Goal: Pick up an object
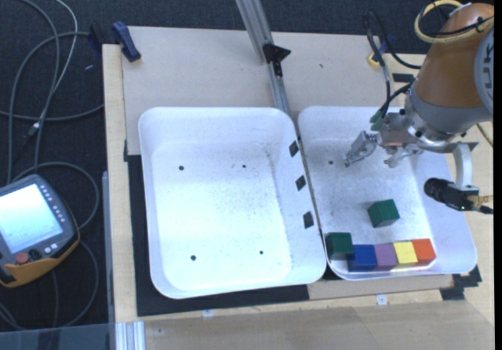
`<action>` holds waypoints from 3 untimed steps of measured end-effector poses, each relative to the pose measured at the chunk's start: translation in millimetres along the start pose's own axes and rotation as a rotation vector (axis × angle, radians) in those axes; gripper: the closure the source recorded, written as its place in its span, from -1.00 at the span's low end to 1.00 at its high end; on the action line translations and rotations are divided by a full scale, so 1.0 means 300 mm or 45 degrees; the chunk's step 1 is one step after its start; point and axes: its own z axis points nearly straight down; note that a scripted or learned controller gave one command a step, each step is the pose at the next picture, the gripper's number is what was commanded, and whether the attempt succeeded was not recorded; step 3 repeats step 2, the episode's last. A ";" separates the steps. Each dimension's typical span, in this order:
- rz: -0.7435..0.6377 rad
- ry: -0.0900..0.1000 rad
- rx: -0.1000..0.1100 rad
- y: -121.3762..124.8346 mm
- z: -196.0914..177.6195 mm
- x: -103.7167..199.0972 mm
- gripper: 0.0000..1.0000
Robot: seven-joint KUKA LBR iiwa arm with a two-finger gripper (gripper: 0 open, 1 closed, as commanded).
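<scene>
Right bin (337, 125): one dark green cube (383, 213) lying loose near mid-floor. Along the near wall, a row touching side by side: green block (339, 244), blue block (363, 256), purple block (386, 254), yellow block (405, 252), orange block (423, 249).

Hand (359, 147): over the far part of the right bin, fingers apart, nothing between them; well apart from the dark green cube.

Left bin (157, 133): white, speckled.

Table (196, 66): blue clamp (125, 40) at far left corner; metal rail (251, 11) between the bins. Pendant (31, 227) on the floor, left.
</scene>
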 end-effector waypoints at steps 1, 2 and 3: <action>0.006 0.001 0.013 -0.057 0.358 -0.176 -1.00; 0.000 0.003 0.006 -0.165 0.346 -0.077 -1.00; 0.000 0.003 0.006 -0.165 0.346 -0.077 -1.00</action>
